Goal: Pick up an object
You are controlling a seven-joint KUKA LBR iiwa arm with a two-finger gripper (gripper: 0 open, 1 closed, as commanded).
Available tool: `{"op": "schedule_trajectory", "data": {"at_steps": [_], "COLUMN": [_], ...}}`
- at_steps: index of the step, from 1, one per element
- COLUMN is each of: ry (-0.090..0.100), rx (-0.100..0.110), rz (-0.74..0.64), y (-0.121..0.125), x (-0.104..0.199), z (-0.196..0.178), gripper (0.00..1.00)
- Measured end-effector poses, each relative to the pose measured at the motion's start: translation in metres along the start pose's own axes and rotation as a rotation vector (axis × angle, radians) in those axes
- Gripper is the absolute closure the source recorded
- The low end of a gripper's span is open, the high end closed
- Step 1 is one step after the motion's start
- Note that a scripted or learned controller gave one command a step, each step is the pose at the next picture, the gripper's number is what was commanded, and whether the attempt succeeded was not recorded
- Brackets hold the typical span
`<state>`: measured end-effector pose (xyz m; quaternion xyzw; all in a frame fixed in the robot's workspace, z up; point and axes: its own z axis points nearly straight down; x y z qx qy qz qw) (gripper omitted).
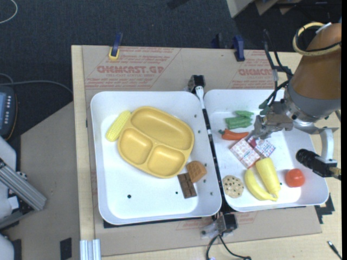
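Red-and-white checkered packet (248, 151) lies in the right white bin (314, 195), apparently touching the end effector (262, 130); its grip cannot be told. Tabletop (162, 64) cardboard reads "CHEMCAST".

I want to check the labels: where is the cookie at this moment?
The cookie lies in the right bin, at its near left corner, just left of the banana and below the checkered packet.

Two white bins (103, 161) (312, 196). One yellow divided tray (154, 140), corn cob (117, 125), chocolate bar (187, 187), cookie (233, 186), tomato (294, 177), carrot (234, 135), green bean pod (238, 118). Two bananas (267, 173) (255, 186).
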<state>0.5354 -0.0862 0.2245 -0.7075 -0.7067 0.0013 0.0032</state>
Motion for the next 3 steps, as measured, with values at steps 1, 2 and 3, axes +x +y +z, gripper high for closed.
{"op": "schedule_trajectory", "data": {"at_steps": [1, 2, 3], "ry": [0.0, -0.001, -0.001], "rx": [-0.003, -0.004, -0.005], "rz": [0.0, 0.0, -0.002], "y": [-0.0279, -0.0311, -0.0307], "x": [0.0066, 0.0074, 0.0118], "z": [-0.0104, -0.0087, -0.0082], "gripper": [1.0, 1.0, 1.0]}}
